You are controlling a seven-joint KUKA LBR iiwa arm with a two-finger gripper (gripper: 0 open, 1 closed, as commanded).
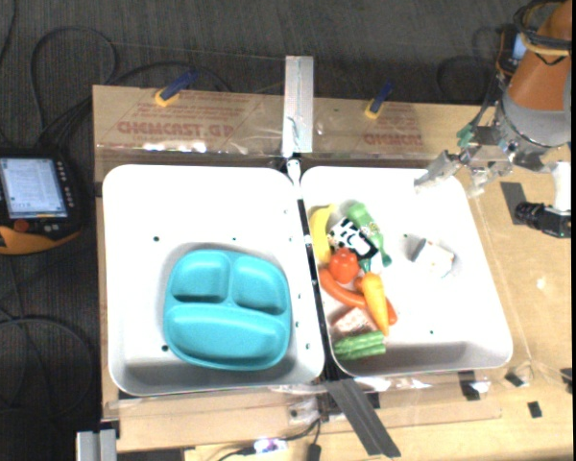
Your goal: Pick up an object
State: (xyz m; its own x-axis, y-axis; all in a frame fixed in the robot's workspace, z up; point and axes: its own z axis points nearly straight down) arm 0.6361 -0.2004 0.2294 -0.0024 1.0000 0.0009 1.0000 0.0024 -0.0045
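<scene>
1. The arm [538, 75] comes in at the bench's far right corner, its grey wrist and orange band above the far right corner of the right bin [461, 344].
2. The gripper [453, 169] hangs just at that bin's far right rim, over the rim rather than the floor of the bin. Whether it is released or clenched cannot be told from this slant; nothing is seen between its fingers.
3. The things to pick lie crowded along the right bin's left wall, in a strip from about mid-wall toward the near left corner: a yellow banana [320, 227] farthest back, a black-and-white toy [350, 237] against a green piece [363, 217], then a red tomato [343, 266], an orange carrot [373, 298], and a green vegetable [358, 345] nearest the near rim.
4. A small whitish object [432, 254] sits alone on the floor of the right bin, toward its right half, well apart from the pile.
5. Open room: the right bin's far strip, its right side and near right corner are bare white floor (the widest approach lies there).
6. The left bin [134, 209] holds a turquoise divided plate [230, 305], set toward its near right corner; its far and left margins are bare.
7. A teach pendant [27, 200] lies off the bench, beyond the left bin's left edge.
</scene>
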